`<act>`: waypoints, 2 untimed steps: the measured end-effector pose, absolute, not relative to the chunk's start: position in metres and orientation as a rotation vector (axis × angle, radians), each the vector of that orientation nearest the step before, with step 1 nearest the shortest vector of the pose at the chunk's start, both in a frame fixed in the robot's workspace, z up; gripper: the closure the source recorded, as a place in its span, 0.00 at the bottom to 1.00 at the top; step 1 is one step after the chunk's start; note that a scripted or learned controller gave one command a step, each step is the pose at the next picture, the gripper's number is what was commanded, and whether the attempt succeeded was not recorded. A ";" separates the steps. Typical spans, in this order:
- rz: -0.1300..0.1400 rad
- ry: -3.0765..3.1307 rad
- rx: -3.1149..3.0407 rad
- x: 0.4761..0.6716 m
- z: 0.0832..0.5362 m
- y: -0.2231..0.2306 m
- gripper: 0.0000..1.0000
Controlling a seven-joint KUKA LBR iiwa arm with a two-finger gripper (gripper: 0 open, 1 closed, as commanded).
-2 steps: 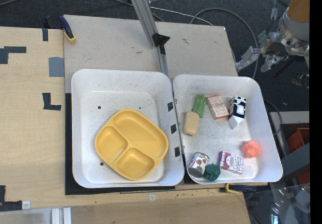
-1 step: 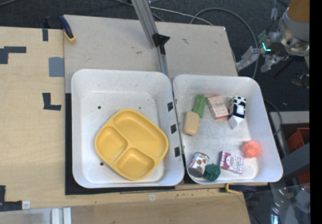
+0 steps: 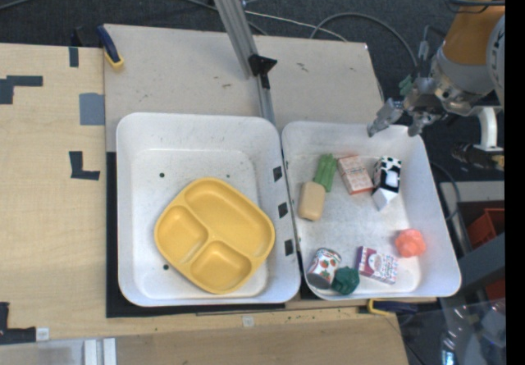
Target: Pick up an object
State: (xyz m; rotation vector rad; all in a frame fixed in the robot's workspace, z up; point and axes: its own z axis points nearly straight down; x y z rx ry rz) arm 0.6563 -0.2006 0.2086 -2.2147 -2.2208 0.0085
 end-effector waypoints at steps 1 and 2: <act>0.009 -2.220 -2.216 0.656 0.148 -0.207 0.00; 0.000 -2.225 -2.221 0.657 0.097 -0.206 0.00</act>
